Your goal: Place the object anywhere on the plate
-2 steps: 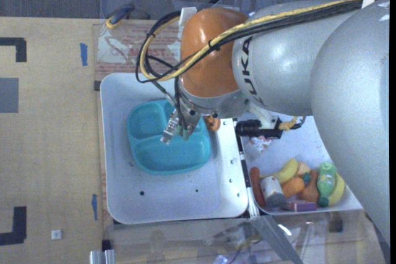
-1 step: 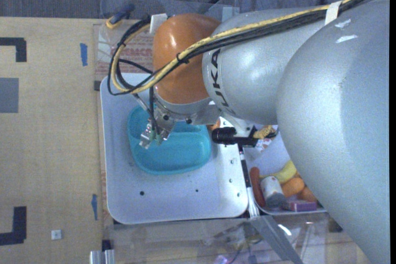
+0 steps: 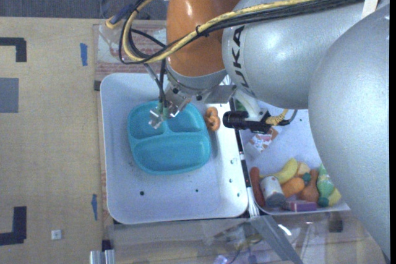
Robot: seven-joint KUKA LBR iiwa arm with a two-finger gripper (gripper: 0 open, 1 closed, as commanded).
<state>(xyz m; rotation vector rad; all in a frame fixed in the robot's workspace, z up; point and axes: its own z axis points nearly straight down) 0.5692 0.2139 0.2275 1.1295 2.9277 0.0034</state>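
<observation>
2 bins side by side; blue plate (image 3: 168,140) in the left bin (image 3: 124,195). Gripper (image 3: 162,113) low over plate's 11 o'clock compartment, small green-white object (image 3: 158,114) at its tip; grip and finger gap impossible to tell. Looks light, small, probably stiff; likely best pinched across the middle, easily dropped. Toy food (image 3: 297,185) heaped at 4 o'clock, right bin.

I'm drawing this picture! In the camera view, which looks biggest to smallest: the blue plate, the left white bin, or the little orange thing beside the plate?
1. Left white bin, biggest; it holds the plate.
2. Blue plate, with three compartments.
3. Little orange thing, clearly smallest, lying at the plate's right edge.
</observation>
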